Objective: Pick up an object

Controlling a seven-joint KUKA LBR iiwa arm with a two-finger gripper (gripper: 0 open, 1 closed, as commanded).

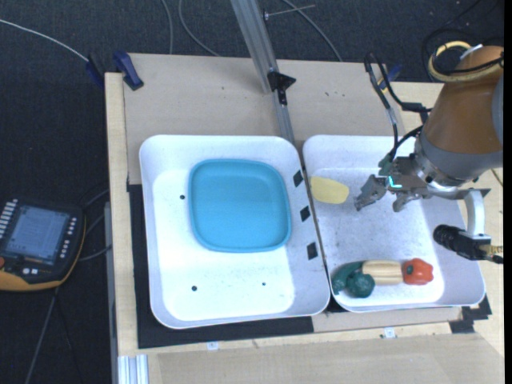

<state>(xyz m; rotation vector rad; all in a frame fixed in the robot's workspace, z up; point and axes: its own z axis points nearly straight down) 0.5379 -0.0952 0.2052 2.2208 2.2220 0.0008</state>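
Note:
My gripper [382,200] hangs over the middle of the right bin [352,238], its two grey fingers spread apart with nothing between them. A pale yellow object [329,190] lies at the bin's left side, just left of the fingers. Along the bin's near wall lie a dark green object [354,282], a tan cylinder [382,273] and a red object [417,272], all below the gripper.
The left bin [160,214] holds a blue square plate [240,204]. A metal pole [256,30] slants up from between the bins. A handheld controller [36,242] lies on the floor at the left. Cables cross the dark floor behind the bench.

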